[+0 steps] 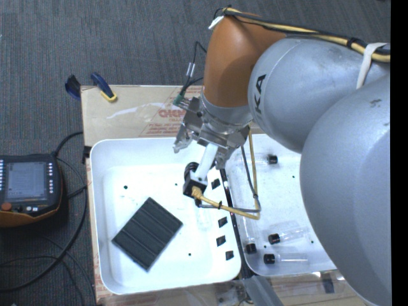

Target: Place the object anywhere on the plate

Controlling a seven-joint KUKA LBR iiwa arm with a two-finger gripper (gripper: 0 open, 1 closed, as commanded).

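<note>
- In the left white bin, a dark ribbed square plate lies flat.
- Over that bin's far side: the end effector, its state impossible to tell.
- Clear black-capped vials lie in the right bin.

On my screen I list: one arm, rounded glossy grey casings; orange band above the wrist; black lettering reading "KA"; yellow-and-black cable under a white strap; metal-grey gripper.
</note>
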